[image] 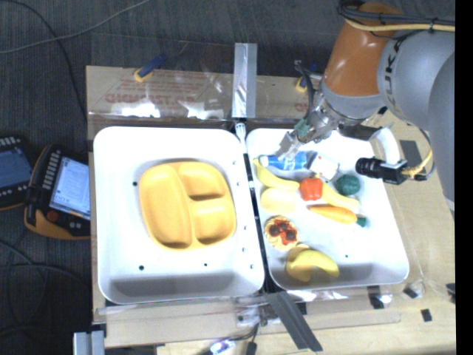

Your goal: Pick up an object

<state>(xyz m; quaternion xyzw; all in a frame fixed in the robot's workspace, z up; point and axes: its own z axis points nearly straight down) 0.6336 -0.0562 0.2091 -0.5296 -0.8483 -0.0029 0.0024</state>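
So nearest the camera in the right bin (392, 268) there's a yellow lumpy fruit thing (310, 264), smooth and glossy like molded plastic, sitting near the front wall. Just behind it is a small round pastry-looking piece (281, 230) with dark red blobs on top. Past that, a carrot (334, 213), orange and tapered with a green tip, lying roughly flat, and a red pepper (311, 188) touching a pale yellow piece (279, 197) beside it. A dark green ball (349, 186) sits just right of the pepper. A banana (267, 174) curves along the left wall toward the far end.

At the far end of that bin is a blue packet (290, 161), flat and a bit crinkly looking. The gripper (294, 143) is right over it, coming down at a slant from the grey arm (414, 58) with the orange band. The tips are at or touching the packet's top edge, but honestly I can't tell how the gripper is set, too small and blurry there. Can't say it's holding anything.

Left bin (118, 272) has a yellow tray (186, 203), shallow, three compartments, rounded corners, matte plastic look, well apart from the gripper.

Behind both bins there's a clear crinkled plastic sheet (170, 91) over the bench.
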